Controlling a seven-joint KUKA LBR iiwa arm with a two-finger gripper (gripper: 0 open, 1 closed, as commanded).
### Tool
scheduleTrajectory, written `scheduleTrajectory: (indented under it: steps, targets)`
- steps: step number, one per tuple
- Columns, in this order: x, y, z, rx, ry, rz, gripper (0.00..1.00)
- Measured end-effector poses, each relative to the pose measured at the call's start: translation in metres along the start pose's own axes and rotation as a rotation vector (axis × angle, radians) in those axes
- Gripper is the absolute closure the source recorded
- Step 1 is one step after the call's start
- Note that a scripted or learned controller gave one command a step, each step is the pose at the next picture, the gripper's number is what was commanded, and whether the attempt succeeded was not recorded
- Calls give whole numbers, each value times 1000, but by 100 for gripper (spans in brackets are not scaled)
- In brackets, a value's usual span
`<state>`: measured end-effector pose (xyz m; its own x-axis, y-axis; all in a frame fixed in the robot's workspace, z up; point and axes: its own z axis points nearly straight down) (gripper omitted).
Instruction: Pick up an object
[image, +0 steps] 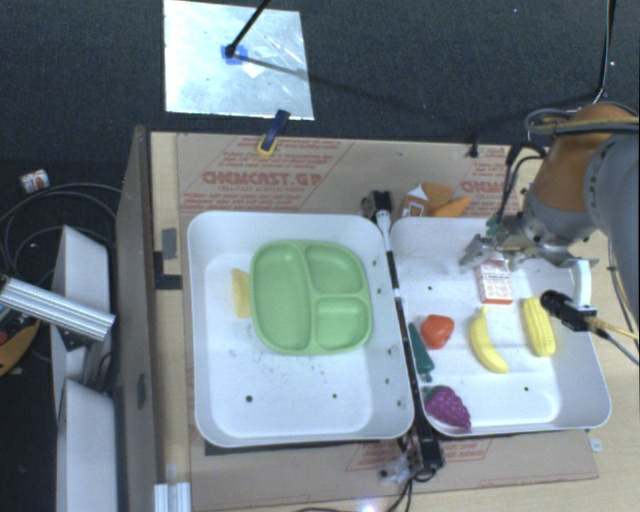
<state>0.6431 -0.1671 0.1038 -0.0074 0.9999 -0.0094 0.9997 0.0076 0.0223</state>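
- Right bin (575, 405): taken as the landmark; sitting on the worktop (300, 165) just beside the left bin (215, 400).
- Gripper (492, 250): hanging over the far part of the right bin, just above the carton; whether its fingers are apart or together cannot be told, and nothing is showing between them.
- Small red-and-white carton (495, 282): lying in the right bin's far half.
- Banana (487, 341): lying near the right bin's middle.
- Corn cob (538, 326): lying just right of the banana, a black-tipped part of the arm reaching over it.
- Red tomato-like piece (437, 330): lying left of the banana.
- Purple grapes (449, 405): lying at the right bin's near left corner.
- Green divided plate (310, 298): sitting in the left bin, a yellow piece (241, 293) lying at its left edge.
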Motion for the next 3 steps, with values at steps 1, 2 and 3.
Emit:
scheduleTrajectory:
  steps: [1, 2, 3]
  targets:
    - [-6, -31, -33, 19, 8, 7, 0]
    - [10, -84, 9, 28, 12, 7, 0]
    - [9, -79, -5, 18, 9, 6, 100]
